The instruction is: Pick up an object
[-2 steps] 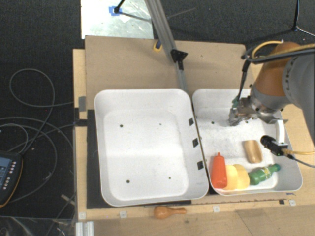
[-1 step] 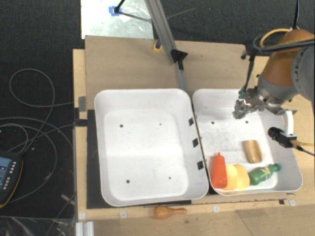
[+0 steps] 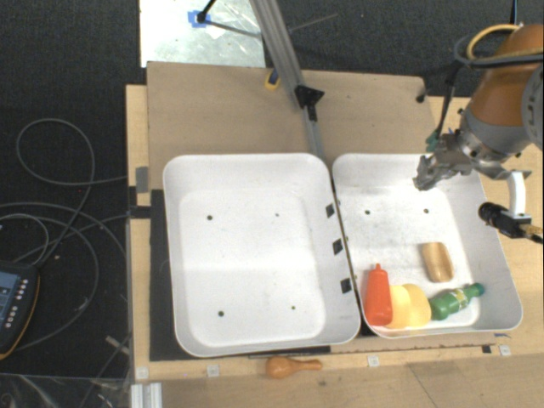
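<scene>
A small tan gourd-shaped toy [image 3: 292,365] is lying on the bench edge nearest the camera, outside both bins, well below and left of the gripper [image 3: 425,178].

Inside the right bin [image 3: 399,228], four items are crowding the near corner, all below the gripper and well apart from it. A red ketchup-style bottle [image 3: 377,294] is lying with its nozzle pointing away from the camera, its long axis running near to far. Touching it on the right is a smooth, rounded yellow object [image 3: 410,305], and pressing against that is a glossy green bottle [image 3: 454,300], its long axis slanting up to the right, cap toward the bin's right wall. Just beyond them, a tan bread-like roll [image 3: 437,261] is resting alone, its long axis running roughly near to far.

The gripper is hanging over the bin's far part, nothing visible in it; whether it is released or clenched cannot be told. The grey arm [image 3: 501,117] with its orange band is reaching in from the right.

The left bin [image 3: 251,253], matte white with rounded corners, is sitting to the gripper's left.
</scene>
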Motion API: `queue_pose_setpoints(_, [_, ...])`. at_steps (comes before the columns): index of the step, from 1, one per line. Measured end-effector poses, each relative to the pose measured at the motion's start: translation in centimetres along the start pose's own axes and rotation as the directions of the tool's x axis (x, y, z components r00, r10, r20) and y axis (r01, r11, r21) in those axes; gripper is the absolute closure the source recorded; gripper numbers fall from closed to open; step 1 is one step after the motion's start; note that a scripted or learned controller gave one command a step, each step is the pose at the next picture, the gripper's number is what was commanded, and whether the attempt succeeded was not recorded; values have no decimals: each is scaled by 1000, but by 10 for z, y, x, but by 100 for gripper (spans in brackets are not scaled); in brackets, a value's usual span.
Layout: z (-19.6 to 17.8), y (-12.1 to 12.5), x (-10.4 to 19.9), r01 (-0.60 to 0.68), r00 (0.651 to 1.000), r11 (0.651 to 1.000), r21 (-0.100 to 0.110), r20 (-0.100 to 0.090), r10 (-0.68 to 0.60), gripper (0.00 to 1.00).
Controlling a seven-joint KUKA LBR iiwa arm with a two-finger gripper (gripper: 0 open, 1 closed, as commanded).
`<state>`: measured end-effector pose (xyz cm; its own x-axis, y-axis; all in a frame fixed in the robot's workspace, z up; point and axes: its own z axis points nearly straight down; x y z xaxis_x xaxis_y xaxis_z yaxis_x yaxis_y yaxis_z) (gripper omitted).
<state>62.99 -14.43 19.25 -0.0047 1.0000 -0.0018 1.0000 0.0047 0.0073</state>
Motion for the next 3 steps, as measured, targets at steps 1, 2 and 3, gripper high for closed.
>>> queue_pose_setpoints(1, [-55, 2, 0, 1, 1000, 1000, -1, 0, -1, 100])
queue_pose_setpoints(2, [-47, -15, 44, 4, 1000, 1000, 8, -3, -4, 100])
queue_pose_setpoints(3, [-36, -33, 96, 5, 1000, 1000, 9, -4, -5, 100])
